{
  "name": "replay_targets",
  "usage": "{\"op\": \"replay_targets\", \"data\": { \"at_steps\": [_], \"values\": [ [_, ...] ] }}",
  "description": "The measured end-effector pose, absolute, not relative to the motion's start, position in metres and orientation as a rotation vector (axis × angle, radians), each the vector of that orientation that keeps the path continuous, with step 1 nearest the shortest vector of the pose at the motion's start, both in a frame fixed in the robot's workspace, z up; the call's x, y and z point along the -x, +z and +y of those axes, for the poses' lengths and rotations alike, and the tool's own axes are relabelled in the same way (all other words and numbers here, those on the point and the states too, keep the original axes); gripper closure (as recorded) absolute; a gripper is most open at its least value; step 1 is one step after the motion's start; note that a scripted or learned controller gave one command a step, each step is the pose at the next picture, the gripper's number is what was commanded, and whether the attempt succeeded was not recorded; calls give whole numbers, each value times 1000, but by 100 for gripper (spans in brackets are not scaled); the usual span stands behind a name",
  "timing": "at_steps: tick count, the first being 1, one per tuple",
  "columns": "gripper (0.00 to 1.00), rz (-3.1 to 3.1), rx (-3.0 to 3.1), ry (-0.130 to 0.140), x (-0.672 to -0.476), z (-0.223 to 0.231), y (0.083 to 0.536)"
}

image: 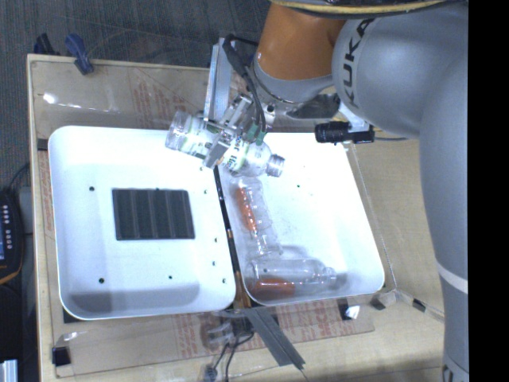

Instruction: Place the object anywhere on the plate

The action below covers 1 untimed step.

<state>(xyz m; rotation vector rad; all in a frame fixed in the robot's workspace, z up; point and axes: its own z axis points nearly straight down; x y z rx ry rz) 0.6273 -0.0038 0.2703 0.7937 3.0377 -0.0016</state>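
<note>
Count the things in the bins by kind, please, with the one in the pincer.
Clear plastic bottles: 3, one in the pincer at, two in the right bin at and
Dark ridged plates: 1, in the left bin
Total: 4

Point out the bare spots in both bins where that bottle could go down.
Left white bin: free floor rings the dark ribbed plate, widest toward the near wall. Right white bin: open along its right side. Crowded: its left and near edge, where two clear plastic bottles lie. The gripper holds a clear bottle over the divider.
</note>
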Motion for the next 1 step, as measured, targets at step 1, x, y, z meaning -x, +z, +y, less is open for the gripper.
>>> {"op": "replay_targets", "data": {
  "at_steps": [1],
  "values": [
    [100,3131,-302,-2,-602,20,198]
  ]
}}
